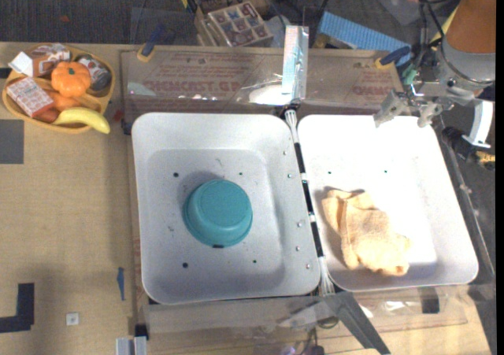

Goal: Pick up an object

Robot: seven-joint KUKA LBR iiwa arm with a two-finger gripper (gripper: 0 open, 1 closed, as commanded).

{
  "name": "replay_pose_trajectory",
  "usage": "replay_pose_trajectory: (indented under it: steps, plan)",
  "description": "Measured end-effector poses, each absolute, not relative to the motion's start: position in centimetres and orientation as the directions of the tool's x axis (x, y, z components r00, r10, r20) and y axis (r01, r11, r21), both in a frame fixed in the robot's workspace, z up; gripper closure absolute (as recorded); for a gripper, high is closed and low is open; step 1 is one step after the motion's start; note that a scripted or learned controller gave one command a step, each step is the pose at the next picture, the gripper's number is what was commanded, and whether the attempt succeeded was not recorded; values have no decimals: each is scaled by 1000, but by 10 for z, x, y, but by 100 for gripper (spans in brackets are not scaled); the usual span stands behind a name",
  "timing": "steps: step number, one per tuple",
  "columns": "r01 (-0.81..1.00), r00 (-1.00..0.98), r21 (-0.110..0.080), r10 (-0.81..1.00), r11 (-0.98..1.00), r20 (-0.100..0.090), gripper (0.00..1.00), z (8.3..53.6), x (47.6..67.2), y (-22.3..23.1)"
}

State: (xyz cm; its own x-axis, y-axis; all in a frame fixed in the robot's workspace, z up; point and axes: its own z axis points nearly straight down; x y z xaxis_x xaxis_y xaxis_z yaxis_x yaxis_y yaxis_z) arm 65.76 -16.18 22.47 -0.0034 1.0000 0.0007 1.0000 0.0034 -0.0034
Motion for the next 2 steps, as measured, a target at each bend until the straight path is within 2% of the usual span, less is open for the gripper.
replay_pose_trajectory:
  steps: [1, 2]
  plan:
    - [1000, 3, -3, 1000, -3, 0, 0, 146, 606, -147]
    - [988, -151, 8, 988, 151, -2, 0, 88, 579, -123]
